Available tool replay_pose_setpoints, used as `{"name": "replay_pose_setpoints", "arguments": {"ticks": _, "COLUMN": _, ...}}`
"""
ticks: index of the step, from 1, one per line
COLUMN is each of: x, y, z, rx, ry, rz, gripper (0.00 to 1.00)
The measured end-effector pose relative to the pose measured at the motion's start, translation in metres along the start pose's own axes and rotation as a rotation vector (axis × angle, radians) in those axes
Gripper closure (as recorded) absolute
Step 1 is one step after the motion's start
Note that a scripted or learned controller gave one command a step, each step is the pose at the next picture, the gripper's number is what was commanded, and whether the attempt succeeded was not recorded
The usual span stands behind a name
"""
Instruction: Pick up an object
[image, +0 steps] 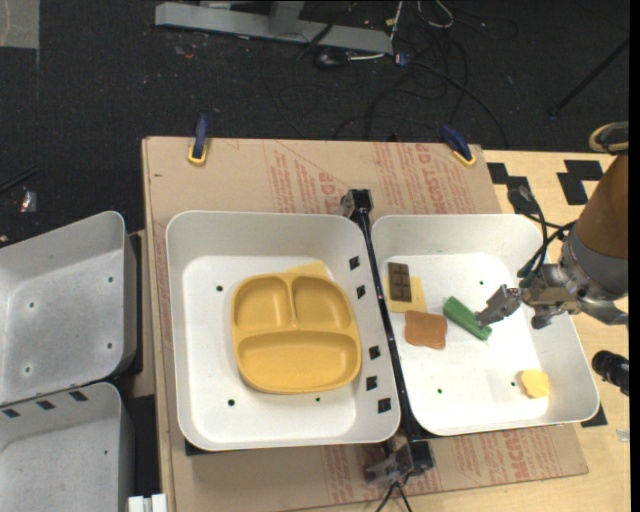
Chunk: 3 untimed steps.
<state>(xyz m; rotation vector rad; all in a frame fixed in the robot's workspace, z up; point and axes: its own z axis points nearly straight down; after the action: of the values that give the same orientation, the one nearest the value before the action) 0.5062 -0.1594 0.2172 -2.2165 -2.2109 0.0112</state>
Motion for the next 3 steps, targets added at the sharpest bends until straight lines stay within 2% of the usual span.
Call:
{"name": "replay_pose_setpoints", "arguments": {"ticks": 1, "x": 0.0, "y": 0.003, "z": -0.006, "rx": -0.012, "ry": -0.002, "rz": -0.003, "gripper": 0.0}}
{"name": "replay_pose_setpoints", "arguments": {"ticks": 2, "x": 0.004, "y": 0.001, "z": 0.037, "rx": -0.008, "ry": -0.001, "rz": -0.001, "gripper": 0.0}}
{"name": "replay_pose_setpoints", "arguments": {"ticks": 3, "x": 0.007, "y": -0.004, "z": 0.101, "rx": -0.006, "ry": -0.001, "rz": -0.001, "gripper": 0.0}}
